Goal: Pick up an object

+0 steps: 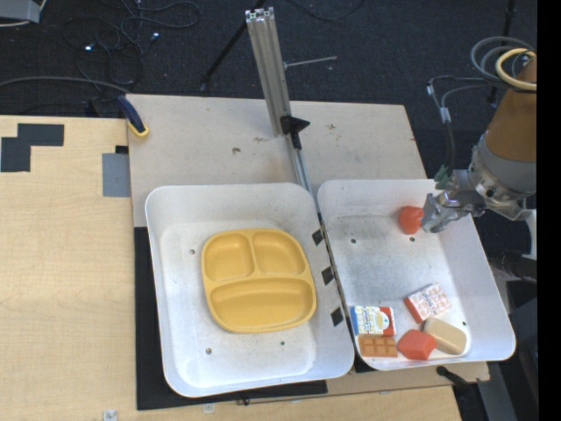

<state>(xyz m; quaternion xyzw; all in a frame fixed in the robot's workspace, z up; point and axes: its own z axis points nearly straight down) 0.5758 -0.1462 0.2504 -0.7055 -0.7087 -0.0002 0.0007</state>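
I see the gripper (431, 216) just beside the orange ball (409, 219) (right bin (491, 274)); its fingers look shut, possibly empty.

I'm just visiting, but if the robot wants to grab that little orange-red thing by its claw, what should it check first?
1. Target in sight: ok. The orange-red object lies in the right bin, upper part.
2. Gripper near target: ok, just to its right in the view.
3. Object already between the gripper's tips: cannot tell.
4. Space around target: ok. The other items, like the red block, sit at the bin's near edge.
5. Yellow tray out of the way: ok, in the left bin.
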